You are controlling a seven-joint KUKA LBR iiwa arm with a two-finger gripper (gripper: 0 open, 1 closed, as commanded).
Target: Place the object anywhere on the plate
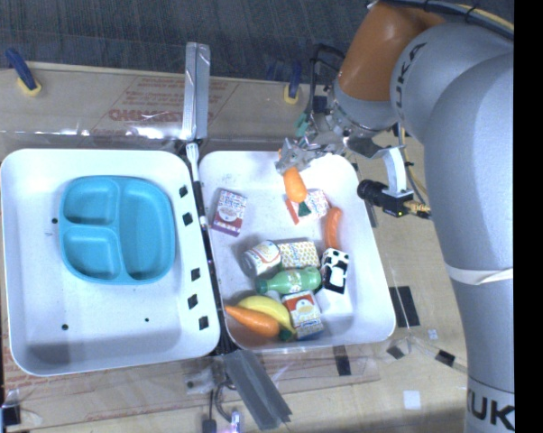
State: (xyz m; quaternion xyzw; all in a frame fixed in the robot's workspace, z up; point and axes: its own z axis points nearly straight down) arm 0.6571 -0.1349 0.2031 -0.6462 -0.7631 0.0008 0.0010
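- Gripper (292, 159) sits over the far part of the right bin (369, 269), directly above a small orange carrot-like toy (295, 186). The toy hangs upright just below the fingertips.
- Jaw state: appear clamped on the top of the orange toy; the contact itself is small and partly hidden by the wrist, so the hold is judged, not confirmed.
- Blue plate (118, 226), three compartments, lies in the left bin (19, 332), well apart from the gripper, across the divider between the bins.
- Remaining clutter in the right bin: small carton (229, 211), can (262, 257), green bottle (289, 281), banana (264, 308), second carrot (252, 320) and a slim orange piece (333, 227).
- Step in hand, as judged: lift and carry leftward to the plate.
- Recommendation: raise the toy clear of the bin wall and divider before travelling left; move steadily, since the pinch is at one end and the toy may swing or slip; release low over any compartment.
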